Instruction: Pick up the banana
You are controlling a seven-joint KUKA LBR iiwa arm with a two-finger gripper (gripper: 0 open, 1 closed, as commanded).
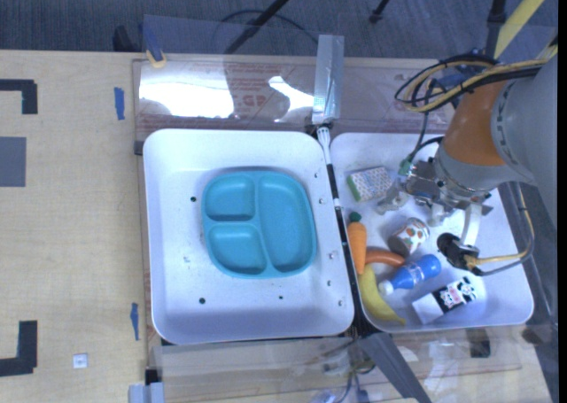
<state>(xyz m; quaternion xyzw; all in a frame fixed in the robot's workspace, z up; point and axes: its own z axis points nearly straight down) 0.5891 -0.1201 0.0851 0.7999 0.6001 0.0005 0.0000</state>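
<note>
At the near edge of the right bin (518, 299) lies one banana (376, 297), yellow and curved, against the bin's left wall. Just beside it are one blue bottle (415, 274) with a white cap, tilted on its side, and one white carton (450, 298) with black markings (a cow pattern, it seems). One orange carrot (357, 244) lies a little farther back along the left wall, with one orange-red piece curving from it toward the bottle. One small round patterned object (410, 236) sits mid-bin, and one green-and-white packet (369, 183) lies toward the far side. The gripper (431, 196) hangs over the bin's far half, well apart from the banana; whether it is open or closed cannot be told. The left bin (168, 242) holds one teal divided plate (259, 221) with three compartments.
</note>
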